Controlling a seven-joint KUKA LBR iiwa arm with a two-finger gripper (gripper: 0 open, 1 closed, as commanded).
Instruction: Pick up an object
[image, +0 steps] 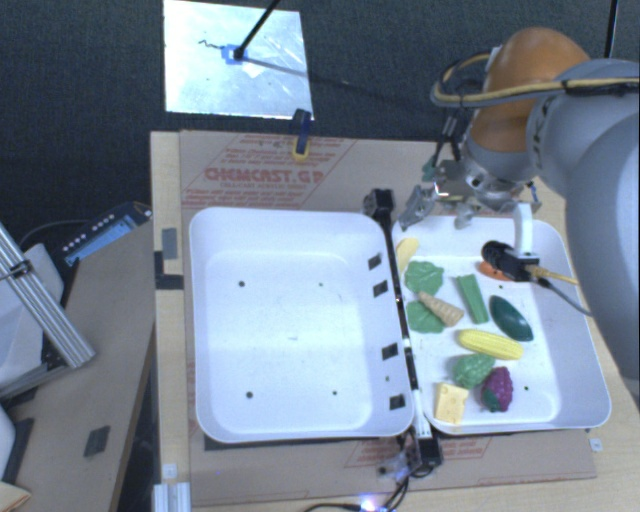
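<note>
Bench w/ two white bins, toys in right bin (580, 400) | gripper (440, 205) over its far rim, you cannot tell open or closed | nearest: yellow piece (407, 250) at approx 7 o'clock from gripper, long axis 12-6 | nothing gripped yet

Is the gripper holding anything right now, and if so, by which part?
Nothing is held. The gripper hangs above the far edge of the right bin, with nothing between its fingers; the toy foods lie in the bin.
</note>
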